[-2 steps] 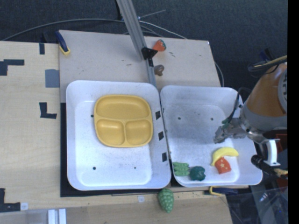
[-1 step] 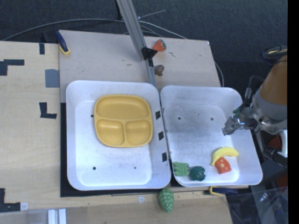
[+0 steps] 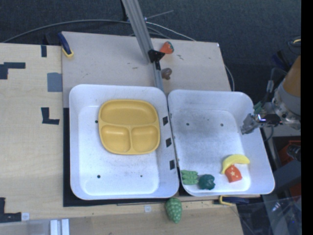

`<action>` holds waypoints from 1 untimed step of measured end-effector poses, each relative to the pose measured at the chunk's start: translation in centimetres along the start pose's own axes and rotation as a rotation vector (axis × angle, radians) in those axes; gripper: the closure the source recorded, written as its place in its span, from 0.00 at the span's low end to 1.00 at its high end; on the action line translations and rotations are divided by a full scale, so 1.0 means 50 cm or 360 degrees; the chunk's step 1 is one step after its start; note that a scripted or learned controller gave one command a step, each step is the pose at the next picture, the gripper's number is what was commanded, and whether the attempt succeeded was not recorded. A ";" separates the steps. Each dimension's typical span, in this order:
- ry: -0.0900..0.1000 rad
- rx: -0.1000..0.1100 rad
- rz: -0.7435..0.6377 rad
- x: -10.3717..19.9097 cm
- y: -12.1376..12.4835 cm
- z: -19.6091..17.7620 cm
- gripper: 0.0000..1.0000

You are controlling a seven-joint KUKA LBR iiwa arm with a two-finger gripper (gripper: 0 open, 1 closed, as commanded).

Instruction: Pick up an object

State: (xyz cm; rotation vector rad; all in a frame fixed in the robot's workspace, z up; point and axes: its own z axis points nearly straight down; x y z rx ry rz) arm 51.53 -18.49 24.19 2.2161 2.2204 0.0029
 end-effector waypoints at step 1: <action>0.0007 0.0009 -0.0009 0.121 -0.008 -0.009 1.00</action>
